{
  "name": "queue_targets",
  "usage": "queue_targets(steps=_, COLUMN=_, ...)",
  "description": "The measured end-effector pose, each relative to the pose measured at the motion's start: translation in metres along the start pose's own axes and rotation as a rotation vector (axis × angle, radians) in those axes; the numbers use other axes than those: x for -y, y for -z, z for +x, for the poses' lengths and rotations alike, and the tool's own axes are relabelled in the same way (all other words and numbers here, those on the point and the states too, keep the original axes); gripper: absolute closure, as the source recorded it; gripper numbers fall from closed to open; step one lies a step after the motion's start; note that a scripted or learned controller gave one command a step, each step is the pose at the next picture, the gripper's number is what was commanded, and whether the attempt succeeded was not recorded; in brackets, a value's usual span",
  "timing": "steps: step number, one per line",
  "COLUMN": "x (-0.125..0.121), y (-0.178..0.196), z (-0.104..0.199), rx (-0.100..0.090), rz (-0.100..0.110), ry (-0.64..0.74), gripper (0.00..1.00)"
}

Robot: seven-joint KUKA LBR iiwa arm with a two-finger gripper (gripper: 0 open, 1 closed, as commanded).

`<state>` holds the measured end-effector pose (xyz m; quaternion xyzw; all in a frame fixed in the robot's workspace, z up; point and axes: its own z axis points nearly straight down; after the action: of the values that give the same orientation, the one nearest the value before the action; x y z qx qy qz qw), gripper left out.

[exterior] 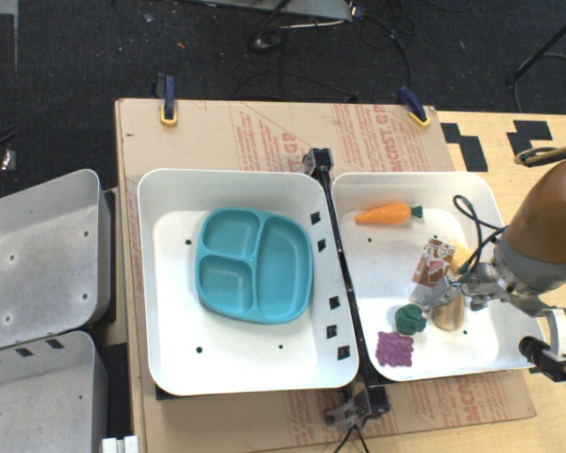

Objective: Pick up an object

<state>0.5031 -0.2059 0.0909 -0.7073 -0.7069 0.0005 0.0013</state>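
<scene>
1. Grey and metallic, low over the right bin (486,206) at about 4 o'clock from its middle: the pincer (450,298), reaching in from 3 o'clock under the orange-banded arm (547,225).
2. Judged as the closing-in step of the pick: down among the clutter, nothing seen lifted yet.
3. Likeliest target, as a guess: a small tan object (448,317) directly at the pincer's 6 o'clock, touching it or nearly so.
4. Crowded close around: a brown packet (434,260) at 11 o'clock, a yellow piece (463,255) at 1 o'clock, a dark green ball (411,320) at 8 o'clock, a purple piece (394,348) further out at 7 o'clock.
5. Well apart at the bin's 11 o'clock: an orange carrot (385,215).
6. Cannot tell how wide the pincer stands, nor whether anything sits inside it; too small and cluttered to read.
7. Calls next for a firm clench on one item only, then a straight rise clear of the neighbours.
8. Risk, as a judgement: nudging the ball or packet, or coming up with nothing.
</scene>
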Motion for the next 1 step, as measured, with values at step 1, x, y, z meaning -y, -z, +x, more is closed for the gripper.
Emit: queue_targets(steps=1, x=-0.0006, y=0.0110, z=0.0001, rx=0.001, rz=-0.003, ry=0.001, gripper=1.00)
